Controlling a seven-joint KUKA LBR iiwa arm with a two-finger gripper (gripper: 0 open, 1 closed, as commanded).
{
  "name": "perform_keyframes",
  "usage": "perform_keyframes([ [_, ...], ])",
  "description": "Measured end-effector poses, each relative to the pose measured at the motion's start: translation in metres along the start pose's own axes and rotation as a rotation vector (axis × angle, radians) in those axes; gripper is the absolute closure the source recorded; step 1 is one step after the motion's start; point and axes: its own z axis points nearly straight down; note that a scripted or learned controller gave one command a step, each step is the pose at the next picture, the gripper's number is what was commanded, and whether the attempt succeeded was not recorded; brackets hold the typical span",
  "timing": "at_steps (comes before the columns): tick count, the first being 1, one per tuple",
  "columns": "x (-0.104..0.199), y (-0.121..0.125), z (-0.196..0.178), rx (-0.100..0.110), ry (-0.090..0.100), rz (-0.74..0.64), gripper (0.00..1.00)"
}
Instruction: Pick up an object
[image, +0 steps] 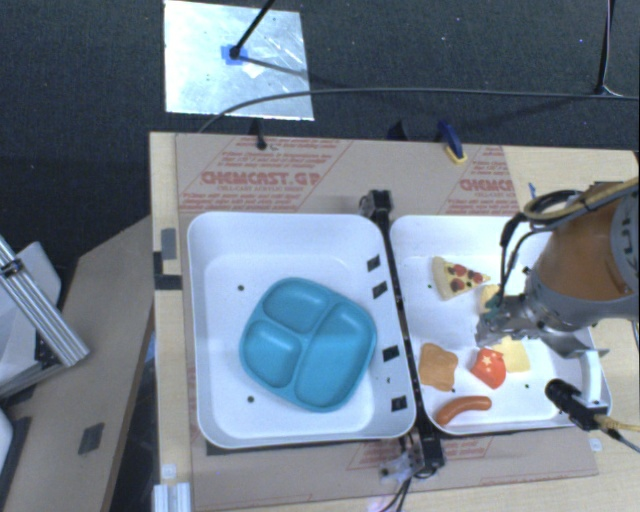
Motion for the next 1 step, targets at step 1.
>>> perform_keyframes([
  [1, 0.0, 0.0113, -0.0577, -0.006, -0.001, -0.004, 1.0],
])
